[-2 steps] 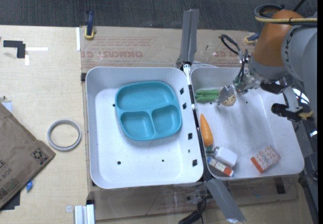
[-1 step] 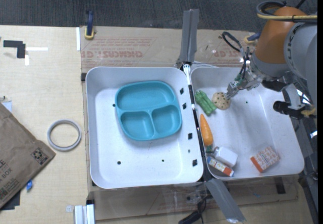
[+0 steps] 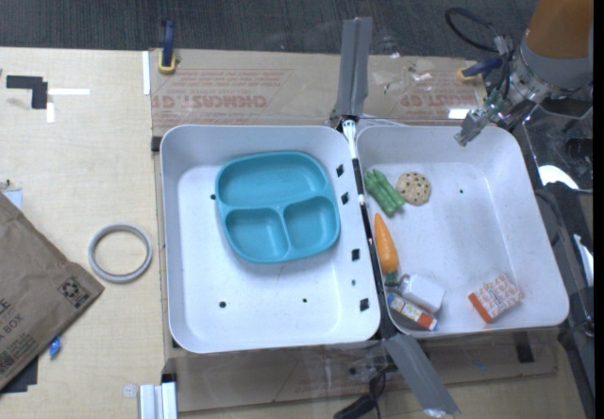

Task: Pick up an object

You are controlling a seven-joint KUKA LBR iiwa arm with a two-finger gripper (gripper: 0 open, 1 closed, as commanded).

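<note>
Orange carton [image 3: 495,298] below; arm [image 3: 557,11] raised, top-right.

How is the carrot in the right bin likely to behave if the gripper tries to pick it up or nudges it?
The carrot looks like smooth toy plastic, so it is probably stiff and light. Its round, tapered body may roll or slip out of a pinch. It lies against the bin's left wall, which may crowd a finger on that side.
</note>
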